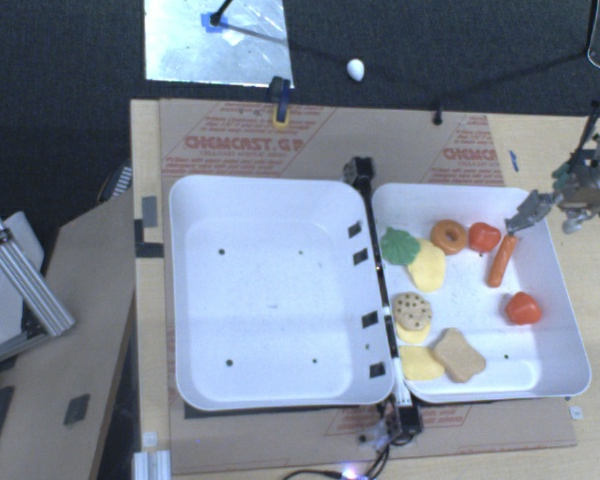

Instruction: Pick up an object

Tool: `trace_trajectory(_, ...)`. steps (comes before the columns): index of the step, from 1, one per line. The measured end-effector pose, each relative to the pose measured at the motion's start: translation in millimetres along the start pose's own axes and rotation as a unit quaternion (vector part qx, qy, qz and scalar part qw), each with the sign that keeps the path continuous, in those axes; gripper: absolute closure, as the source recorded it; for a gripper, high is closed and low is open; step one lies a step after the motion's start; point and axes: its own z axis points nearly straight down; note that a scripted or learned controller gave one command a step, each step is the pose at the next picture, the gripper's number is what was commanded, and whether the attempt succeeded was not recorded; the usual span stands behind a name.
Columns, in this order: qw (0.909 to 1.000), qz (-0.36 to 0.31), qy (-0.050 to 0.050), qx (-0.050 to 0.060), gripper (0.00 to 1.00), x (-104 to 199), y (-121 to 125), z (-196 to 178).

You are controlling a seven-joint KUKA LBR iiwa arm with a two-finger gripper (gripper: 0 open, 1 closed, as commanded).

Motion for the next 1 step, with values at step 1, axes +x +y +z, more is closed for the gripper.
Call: trace_trajectory(1,1.0000,-0.004,0.003,0.006,0.00,70.3,33.5,160.1)
